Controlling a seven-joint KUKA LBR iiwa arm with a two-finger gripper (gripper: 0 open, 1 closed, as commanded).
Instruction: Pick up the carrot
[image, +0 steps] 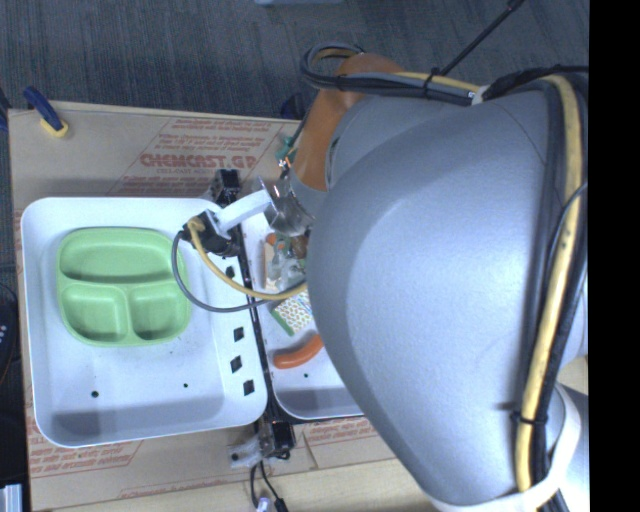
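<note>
Left bin (60, 330) holds a green divided tray (120, 283), no part in the pick. Near the divider, inside the right bin (310, 400), the carrot (298, 353) lies long axis approx left-right, right end tilted slightly up. The gripper (283, 215) sits above it in view, i.e. carrot lies toward the bottom edge. Jaws' state: can't tell, arm hides them.

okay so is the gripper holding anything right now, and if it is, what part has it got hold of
It cannot be told. The arm's grey body covers most of the right bin and hides the gripper's end. The carrot lies on that bin's floor, with nothing gripping it.
</note>
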